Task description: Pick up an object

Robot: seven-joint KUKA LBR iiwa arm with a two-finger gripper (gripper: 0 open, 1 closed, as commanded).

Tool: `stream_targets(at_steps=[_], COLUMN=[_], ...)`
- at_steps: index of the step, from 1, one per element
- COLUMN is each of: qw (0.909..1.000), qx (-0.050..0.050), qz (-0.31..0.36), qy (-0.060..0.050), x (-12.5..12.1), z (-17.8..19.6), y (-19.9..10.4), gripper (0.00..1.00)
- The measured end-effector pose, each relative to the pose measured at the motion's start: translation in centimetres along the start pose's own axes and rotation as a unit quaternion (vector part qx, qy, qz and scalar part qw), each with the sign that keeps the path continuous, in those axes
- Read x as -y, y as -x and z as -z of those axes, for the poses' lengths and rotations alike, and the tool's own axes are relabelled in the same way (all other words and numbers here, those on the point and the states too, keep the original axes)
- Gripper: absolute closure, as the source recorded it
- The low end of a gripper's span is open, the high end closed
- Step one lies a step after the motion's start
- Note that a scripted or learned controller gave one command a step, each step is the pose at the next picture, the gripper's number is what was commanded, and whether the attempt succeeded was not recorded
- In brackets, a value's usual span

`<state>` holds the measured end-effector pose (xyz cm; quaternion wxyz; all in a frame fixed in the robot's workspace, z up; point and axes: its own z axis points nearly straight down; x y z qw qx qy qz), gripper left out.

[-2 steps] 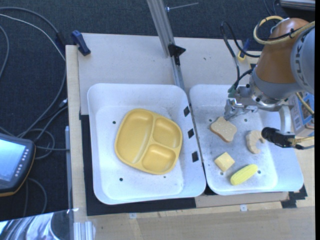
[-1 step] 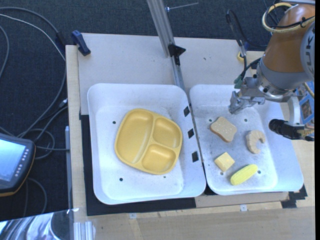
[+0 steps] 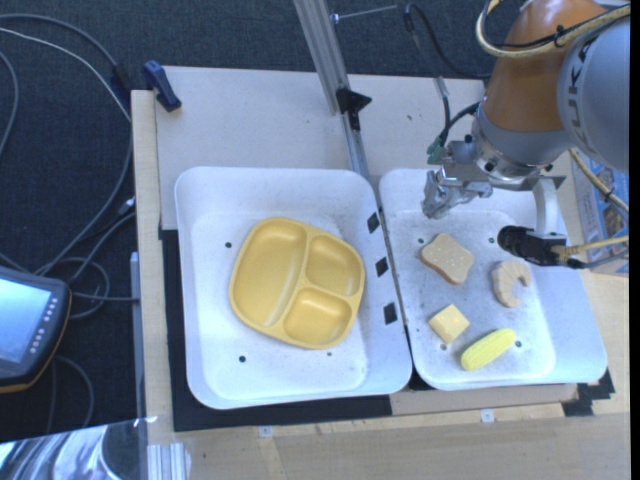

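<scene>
Yellow tray (image 3: 297, 283) in left bin (image 3: 200, 203), food, perhaps bread (image 3: 447, 258), in right bin (image 3: 580, 343)

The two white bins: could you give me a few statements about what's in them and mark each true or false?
1. The yellow tray lies in the left bin. True.
2. The corn sits in the yellow tray. False: it lies in the right bin, near its front edge.
3. The bread slice lies in the right bin, just below the gripper. True.
4. The cheese cube rests on top of the bread slice. False: it lies apart from it, nearer the corn.
5. The yellow tray's compartments hold food. False: nothing lies in them.
</scene>
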<state>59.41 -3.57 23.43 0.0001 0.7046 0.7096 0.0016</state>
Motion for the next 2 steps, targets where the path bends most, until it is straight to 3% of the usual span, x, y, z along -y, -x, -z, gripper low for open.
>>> stream_targets(at_steps=[2], qw=[1.0], qx=[-0.001], qz=[0.0], qy=[0.0], x=[-0.6], z=[0.3], y=[-12.0], gripper=[1.0])
